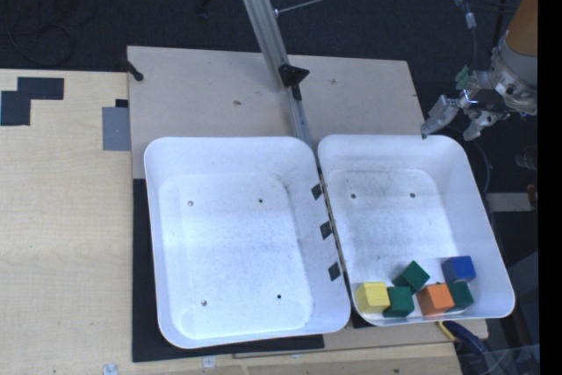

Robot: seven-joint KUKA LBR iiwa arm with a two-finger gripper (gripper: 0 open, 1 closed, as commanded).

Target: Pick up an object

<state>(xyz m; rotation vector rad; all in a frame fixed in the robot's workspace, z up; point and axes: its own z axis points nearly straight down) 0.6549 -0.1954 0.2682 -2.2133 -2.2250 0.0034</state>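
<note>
Several small blocks lie clustered at the near end of the right bin [378, 155]: a yellow block [372, 295], a dark green block [411, 277], another green block [399, 302], an orange block [435, 299], a blue block [458, 268] and a green block [461, 293] beside the orange one. My gripper [457, 117] hangs above the bench just past the right bin's far right corner, well away from the blocks. Its fingers [435, 116] are spread apart with nothing between them.
The left bin [167, 162] sits beside the right one, joined by black clips [325, 229]. A slanted aluminium post [263, 22] rises behind the bins. Cables and dark floor lie beyond the bench at the right.
</note>
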